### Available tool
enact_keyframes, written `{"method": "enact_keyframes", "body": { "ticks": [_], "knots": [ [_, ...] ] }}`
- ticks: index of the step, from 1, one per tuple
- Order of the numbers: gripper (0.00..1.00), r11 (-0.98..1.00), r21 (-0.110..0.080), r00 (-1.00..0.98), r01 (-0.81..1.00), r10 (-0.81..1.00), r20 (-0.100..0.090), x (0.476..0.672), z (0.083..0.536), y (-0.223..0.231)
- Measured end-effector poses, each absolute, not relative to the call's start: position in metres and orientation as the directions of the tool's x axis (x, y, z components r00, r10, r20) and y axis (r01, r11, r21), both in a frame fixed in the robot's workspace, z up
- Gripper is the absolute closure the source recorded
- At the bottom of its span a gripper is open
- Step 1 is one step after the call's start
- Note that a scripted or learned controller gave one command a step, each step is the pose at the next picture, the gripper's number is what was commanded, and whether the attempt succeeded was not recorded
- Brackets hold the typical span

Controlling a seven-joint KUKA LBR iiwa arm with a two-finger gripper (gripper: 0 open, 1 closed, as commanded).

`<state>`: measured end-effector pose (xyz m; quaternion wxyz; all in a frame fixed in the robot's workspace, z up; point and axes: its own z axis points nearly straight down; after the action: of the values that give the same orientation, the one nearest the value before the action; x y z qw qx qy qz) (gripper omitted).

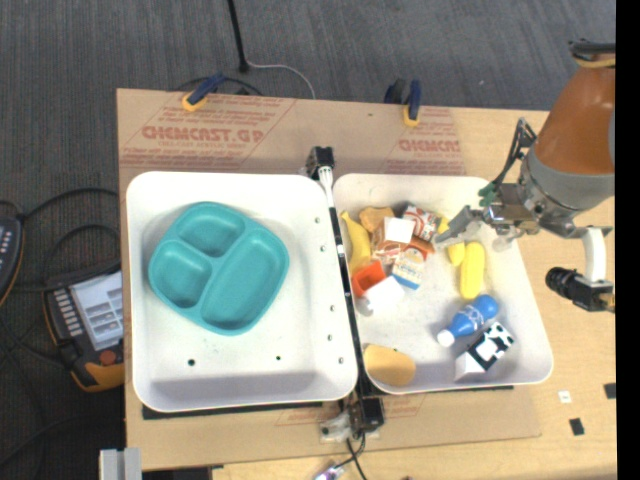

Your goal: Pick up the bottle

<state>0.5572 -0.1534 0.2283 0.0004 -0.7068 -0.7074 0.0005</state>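
Observation:
The bottle is blue with a white cap and lies on its side in the right bin, near the front right. Its cap points to the front left. My gripper hangs over the back right part of that bin, just above the far end of a yellow object. It is well behind the bottle and apart from it. The grey wrist and orange band rise to the right of it.
The right bin also holds a banana, red and white cartons, a black and white block touching the bottle, and a tan rounded piece. A teal divided plate lies in the left bin.

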Motion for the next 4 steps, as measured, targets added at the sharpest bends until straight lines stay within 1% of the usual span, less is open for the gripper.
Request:
{"method": "enact_keyframes", "body": {
  "ticks": [1, 2, 3, 4],
  "knots": [
    [0.00, 0.286, -0.001, -0.286, 0.958, 0.958, 0.001, 0.521, 0.096, -0.177],
    [0.00, 0.235, 0.012, -0.235, 0.972, 0.972, -0.011, 0.511, 0.089, -0.144],
    [1.00, 0.235, 0.013, -0.234, 0.972, 0.972, -0.009, 0.512, 0.100, -0.143],
    [1.00, 0.442, 0.017, -0.441, 0.897, 0.897, -0.019, 0.490, 0.091, -0.129]
  ]
}}
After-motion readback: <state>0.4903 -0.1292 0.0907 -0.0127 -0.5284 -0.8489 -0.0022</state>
